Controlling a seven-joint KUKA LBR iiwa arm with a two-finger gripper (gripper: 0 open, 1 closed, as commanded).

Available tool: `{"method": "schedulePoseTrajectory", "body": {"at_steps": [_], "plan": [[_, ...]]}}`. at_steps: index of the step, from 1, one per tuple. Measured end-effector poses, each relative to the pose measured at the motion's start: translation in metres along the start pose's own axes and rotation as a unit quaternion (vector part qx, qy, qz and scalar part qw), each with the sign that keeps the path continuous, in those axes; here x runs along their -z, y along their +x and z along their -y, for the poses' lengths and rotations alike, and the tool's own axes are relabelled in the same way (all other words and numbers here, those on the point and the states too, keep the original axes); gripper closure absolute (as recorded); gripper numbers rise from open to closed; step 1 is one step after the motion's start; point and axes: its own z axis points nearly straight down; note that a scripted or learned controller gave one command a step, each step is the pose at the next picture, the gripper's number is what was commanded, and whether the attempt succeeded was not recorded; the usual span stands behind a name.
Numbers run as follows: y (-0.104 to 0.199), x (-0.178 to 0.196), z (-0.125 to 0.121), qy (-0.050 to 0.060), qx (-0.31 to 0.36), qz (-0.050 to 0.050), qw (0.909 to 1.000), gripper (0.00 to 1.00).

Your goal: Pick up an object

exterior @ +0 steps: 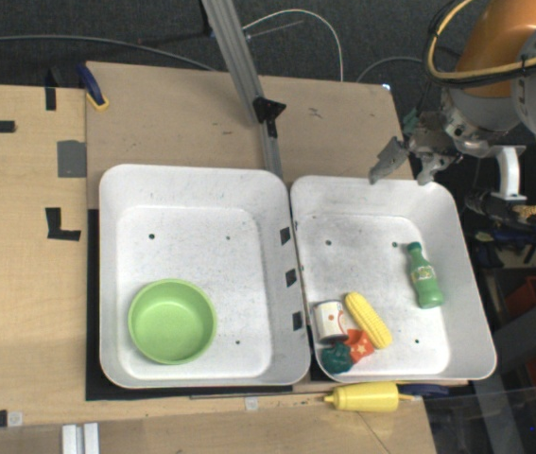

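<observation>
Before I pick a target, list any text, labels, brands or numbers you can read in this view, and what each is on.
No text in this view is legible.
Green bottle in the right bin: a pale label band, too small to read.
Small white can beside the corn cob: dark and red label marks, too blurred to read.
Yellow bottle on the bench edge: no lettering visible.
Green bowl in the left bin: plain.

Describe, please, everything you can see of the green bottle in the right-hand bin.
The green bottle is a small toy-like bottle that looks like plastic, with a darker green cap, a narrow neck and a pale label band round its body. It lies on its side on the floor of the right bin, near the right wall, cap pointing toward the far edge. Nothing touches it; the corn cob lies apart, nearer the front.
</observation>
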Motion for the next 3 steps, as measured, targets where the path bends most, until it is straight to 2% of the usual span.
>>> {"method": "schedulePoseTrajectory", "body": {"at_steps": [1, 2, 3], "plan": [[0.0, 0.0, 0.0, 0.0, 0.0, 0.0, 1.0, 0.0], [-0.006, -0.048, -0.004, 0.002, -0.001, 0.0, 1.0, 0.0], [-0.002, -0.113, -0.003, 0.003, 0.0, 0.0, 1.0, 0.0]]}}
